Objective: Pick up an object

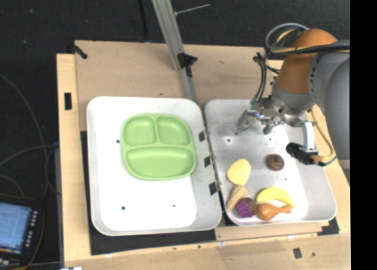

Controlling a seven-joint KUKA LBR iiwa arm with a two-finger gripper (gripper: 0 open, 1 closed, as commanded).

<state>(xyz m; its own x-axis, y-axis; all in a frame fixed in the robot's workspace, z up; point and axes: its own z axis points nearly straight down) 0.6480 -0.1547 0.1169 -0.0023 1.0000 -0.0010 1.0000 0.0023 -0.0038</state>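
From my console I saw the gripper [257, 122] over the right bin's [227, 115] far end, jaws spread open and holding nothing. The toy food sat at the near end: yellow chip [238, 171], brown ball [274, 161], banana [275, 196], drumstick [273, 209].

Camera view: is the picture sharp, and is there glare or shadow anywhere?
Camera view: rather soft; the small toys, such as the banana, blur at their edges. The white bins look bright, nearly washed out; the floor around the bench is dark. The pincer casts little shadow.
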